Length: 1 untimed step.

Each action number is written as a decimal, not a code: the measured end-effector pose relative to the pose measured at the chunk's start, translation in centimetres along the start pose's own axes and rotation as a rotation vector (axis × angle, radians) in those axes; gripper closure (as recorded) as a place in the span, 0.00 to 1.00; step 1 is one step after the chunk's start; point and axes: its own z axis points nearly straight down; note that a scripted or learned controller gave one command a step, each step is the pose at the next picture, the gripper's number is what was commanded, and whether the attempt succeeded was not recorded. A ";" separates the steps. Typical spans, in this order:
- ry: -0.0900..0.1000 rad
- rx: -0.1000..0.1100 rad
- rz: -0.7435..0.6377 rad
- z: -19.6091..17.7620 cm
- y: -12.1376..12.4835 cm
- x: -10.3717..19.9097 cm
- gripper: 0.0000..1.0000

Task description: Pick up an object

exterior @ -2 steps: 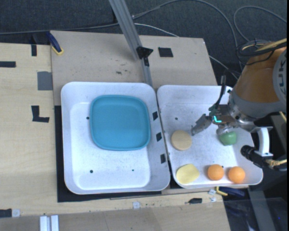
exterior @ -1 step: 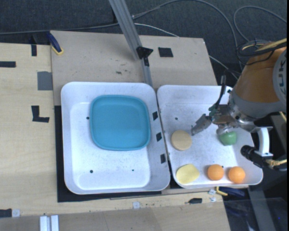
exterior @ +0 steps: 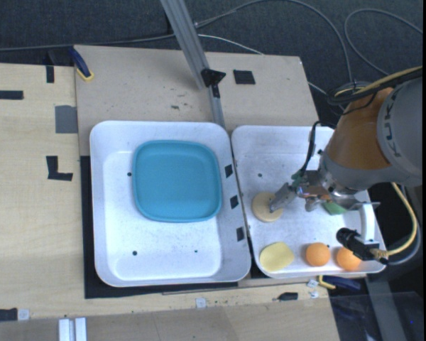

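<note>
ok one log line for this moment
pincer over tan disc in right bin | grasp unconfirmed | teal plate in left bin

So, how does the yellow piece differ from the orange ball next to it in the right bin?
The yellow piece is pale and looks flattened and wider, while the orange ball is bright orange, round and smaller. The yellow piece lies nearer the wall between the two bins; the orange ball lies further toward the arm's side. Both rest loose near the front edge of the right bin, apart from the gripper.
</note>
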 end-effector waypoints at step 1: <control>0.000 -0.007 0.001 4.9 0.1 0.0 0.00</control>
